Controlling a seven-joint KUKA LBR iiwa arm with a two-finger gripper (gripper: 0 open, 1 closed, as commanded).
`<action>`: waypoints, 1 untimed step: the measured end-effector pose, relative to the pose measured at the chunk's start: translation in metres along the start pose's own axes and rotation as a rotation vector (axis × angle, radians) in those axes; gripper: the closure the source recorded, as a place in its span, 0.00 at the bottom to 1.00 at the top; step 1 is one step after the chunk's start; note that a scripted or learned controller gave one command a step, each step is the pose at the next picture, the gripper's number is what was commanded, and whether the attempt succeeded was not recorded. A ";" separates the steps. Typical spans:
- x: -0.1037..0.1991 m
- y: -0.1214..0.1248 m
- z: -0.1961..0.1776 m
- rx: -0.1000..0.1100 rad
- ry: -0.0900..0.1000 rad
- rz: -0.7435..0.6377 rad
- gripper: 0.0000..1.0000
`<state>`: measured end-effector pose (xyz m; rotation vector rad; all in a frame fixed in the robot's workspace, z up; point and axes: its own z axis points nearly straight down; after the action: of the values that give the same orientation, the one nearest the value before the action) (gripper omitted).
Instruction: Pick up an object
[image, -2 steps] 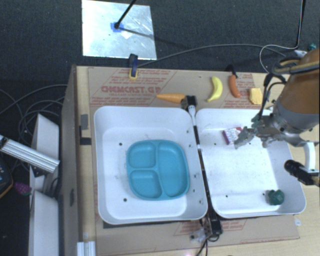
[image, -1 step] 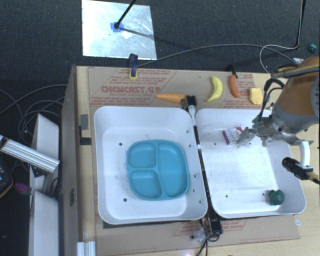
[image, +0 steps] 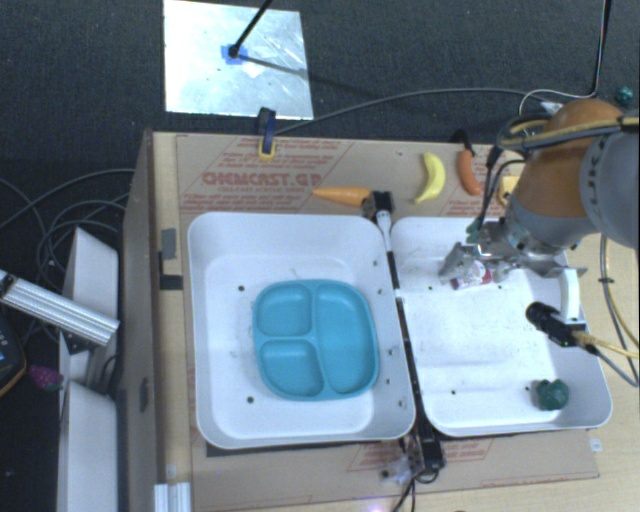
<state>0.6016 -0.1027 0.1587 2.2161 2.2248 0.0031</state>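
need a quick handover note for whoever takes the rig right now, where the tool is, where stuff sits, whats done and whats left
Tool: low in the back of the right bin, at a small reddish object; open or shut can't be told, no hold confirmed.
Other things: green object in the right bin's front right corner; blue divided tray in the left bin; banana and two carrots on the cardboard behind the bins.
Done: nothing visibly lifted.
Left: grasp an object and raise it.
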 end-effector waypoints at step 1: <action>-0.039 0.056 0.065 -0.005 -0.003 0.000 0.00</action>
<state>0.6575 -0.1413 0.0939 2.2117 2.2209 0.0051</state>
